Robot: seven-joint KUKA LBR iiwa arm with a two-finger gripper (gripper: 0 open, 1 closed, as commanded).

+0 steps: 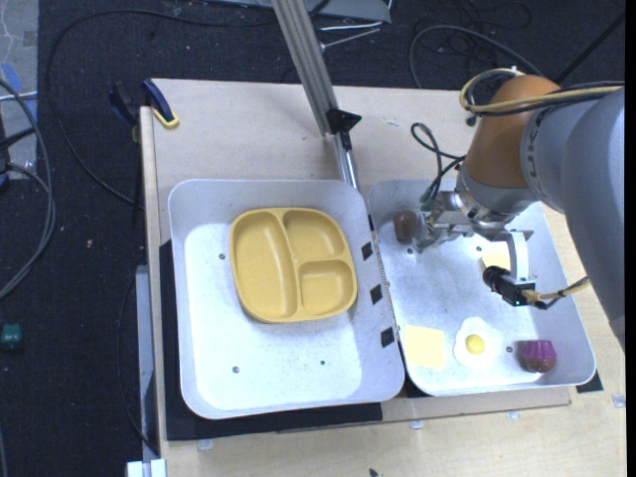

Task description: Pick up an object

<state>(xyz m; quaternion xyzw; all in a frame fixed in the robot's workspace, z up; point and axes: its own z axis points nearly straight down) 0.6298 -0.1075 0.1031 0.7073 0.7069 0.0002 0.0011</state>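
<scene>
In the right bin [556, 296] my gripper [429, 235] hangs low near the bin's far left corner, below the orange band of the arm [502, 137]. Just left of it lies a small brown object [404, 227], close to the gripper or touching it; which, I cannot make out. A pale yellow piece [494, 257] lies partly under the wrist. Along the near side sit a yellow cheese slice [425, 346], a fried egg [475, 346] and a purple object [537, 356].
The left bin [199, 366] holds a yellow divided plate [294, 264]. A metal pole [310, 58] slants down from the back to the gap between the bins. Black cables [512, 284] trail from the wrist over the right bin.
</scene>
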